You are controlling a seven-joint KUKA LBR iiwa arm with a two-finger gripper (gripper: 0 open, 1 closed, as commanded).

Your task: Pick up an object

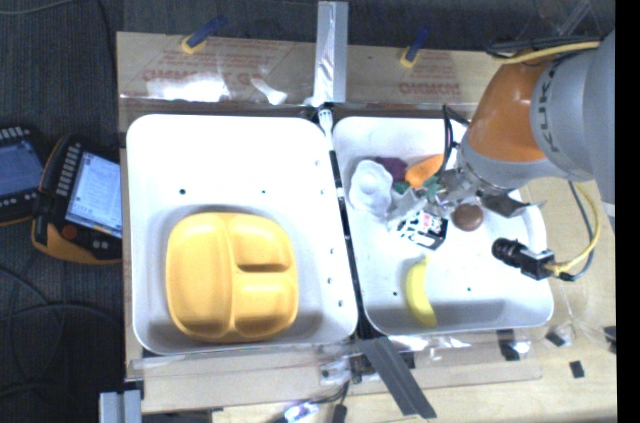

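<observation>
- Bins first: we see two shallow white plastic bins side by side on the bench, the left bin (pixel 150 146) and the right bin (pixel 520 311).
- In the left bin lies a yellow plastic tray with three compartments (pixel 232 274), toward the near side.
- The grey arm with its orange band (pixel 505 126) reaches in from the right, over the far part of the right bin.
- Its two-finger gripper (pixel 432 196) sits low among a cluster of objects near the middle of that bin; we cannot tell how it is set, nor whether anything is caught in it.
- Touching or just beside the gripper we make out a white crumpled soft object (pixel 370 183), an orange piece (pixel 424 168) with a bit of purple next to it, a black-and-white patterned item (pixel 422 228) and a brown round ball (pixel 467 217).
- A yellow banana (pixel 419 291) lies apart from the cluster, nearer the front wall of the right bin.
- Left of the bench, a handheld control pendant with a lit screen (pixel 85 201) rests on the floor.
</observation>
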